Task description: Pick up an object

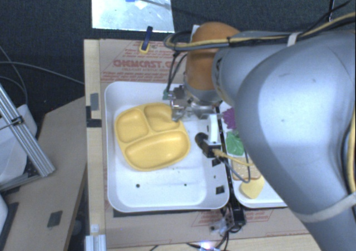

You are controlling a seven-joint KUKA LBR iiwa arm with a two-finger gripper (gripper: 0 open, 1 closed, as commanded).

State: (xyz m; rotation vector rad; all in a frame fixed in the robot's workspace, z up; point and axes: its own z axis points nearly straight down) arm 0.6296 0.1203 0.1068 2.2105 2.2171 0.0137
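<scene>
Item: gripper (179,112), lowered over the far right corner of the yellow divided tray (151,136); finger state could not be told. Step judged: reaching for a grasp; next called for closing on the tray rim. Left bin (161,191): tray. Right bin (261,201): green piece (235,144), yellow piece (251,188).

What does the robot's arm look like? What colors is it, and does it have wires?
The arm is big, round and smooth, mostly shiny grey. Above the wrist there is an orange band. Thin black and yellow cables run along its top. At the end sits a small claw made of silvery metal parts.
</scene>
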